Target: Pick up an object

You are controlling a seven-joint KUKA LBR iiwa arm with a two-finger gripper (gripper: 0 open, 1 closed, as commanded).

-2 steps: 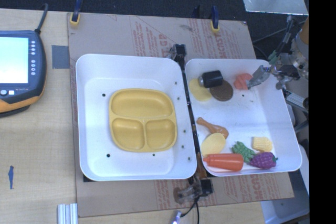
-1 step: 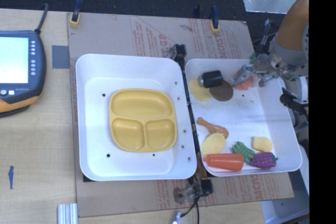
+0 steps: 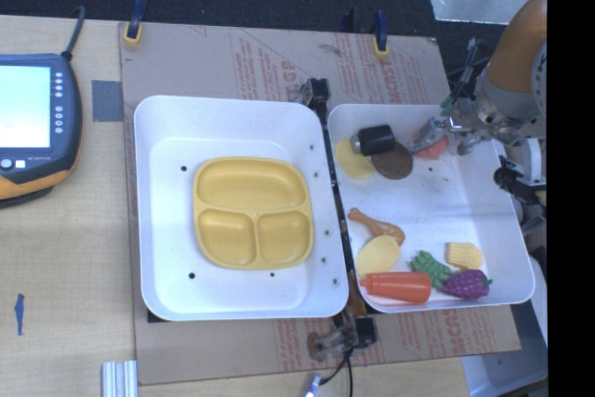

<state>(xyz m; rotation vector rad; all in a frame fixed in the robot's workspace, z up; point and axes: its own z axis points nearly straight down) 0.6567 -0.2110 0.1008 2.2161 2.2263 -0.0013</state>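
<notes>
A yellow divided plate lies in the left bin. In the right bin, toy foods cluster toward six o'clock: carrot, grapes. A black cylinder sits at eleven o'clock. My hand hangs at one o'clock beside a small red piece; I cannot tell its opening.

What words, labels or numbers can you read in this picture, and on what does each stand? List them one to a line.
None can be read for certain.
Red print on the cardboard sheet under the bins: repeated lines, too blurred to read.
Teach pendant at the left: its screen is washed out white, its button marks too small to read.
Yellow divided tray, white bins and toy foods: no text seen.
</notes>
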